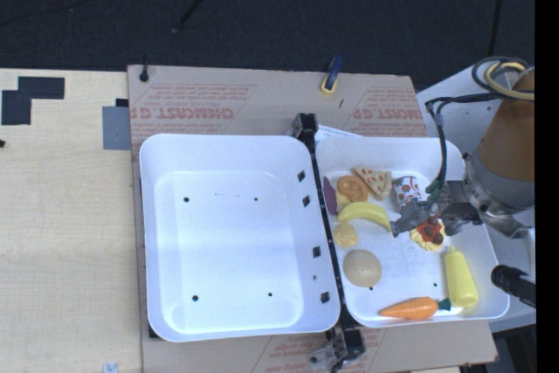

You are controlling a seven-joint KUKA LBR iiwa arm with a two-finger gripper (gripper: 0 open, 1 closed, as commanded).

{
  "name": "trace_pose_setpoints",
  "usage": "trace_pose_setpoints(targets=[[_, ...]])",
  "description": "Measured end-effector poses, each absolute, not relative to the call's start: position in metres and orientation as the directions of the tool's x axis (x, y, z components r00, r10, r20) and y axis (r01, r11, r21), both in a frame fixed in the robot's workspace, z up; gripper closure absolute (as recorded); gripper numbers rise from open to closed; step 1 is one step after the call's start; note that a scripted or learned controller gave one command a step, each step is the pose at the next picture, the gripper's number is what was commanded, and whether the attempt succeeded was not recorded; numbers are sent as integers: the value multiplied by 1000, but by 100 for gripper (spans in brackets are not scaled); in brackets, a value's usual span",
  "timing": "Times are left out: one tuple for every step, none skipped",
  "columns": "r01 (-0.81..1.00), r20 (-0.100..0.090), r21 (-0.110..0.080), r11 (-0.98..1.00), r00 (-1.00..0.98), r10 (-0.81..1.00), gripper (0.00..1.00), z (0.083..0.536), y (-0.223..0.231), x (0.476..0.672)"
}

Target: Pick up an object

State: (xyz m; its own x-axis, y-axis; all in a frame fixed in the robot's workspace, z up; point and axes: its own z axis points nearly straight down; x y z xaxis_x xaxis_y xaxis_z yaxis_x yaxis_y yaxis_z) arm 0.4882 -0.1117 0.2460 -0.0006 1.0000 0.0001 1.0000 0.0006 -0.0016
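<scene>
Toy foods (389, 227) in right bin (489, 310)

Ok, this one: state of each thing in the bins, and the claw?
claw: low in the right bin, over a small red and yellow piece
banana: lying flat
carrot: lying near the front wall
yellow bottle: on its side
beige egg: resting loose

Both bins (227, 155) are white. The right bin holds a yellow banana (365, 214), orange carrot (409, 307) with green tip, yellow bottle (459, 277), beige egg (362, 267), purple eggplant (329, 194) and a red-and-yellow item (428, 234). The cardboard (218, 100) is tan with red print.
</scene>
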Motion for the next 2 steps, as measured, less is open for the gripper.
trace_pose_setpoints(targets=[[1000,4,-9,6,-6,1000,0,183,-43,513],[1000,3,-6,7,-7,1000,0,187,28,509]])
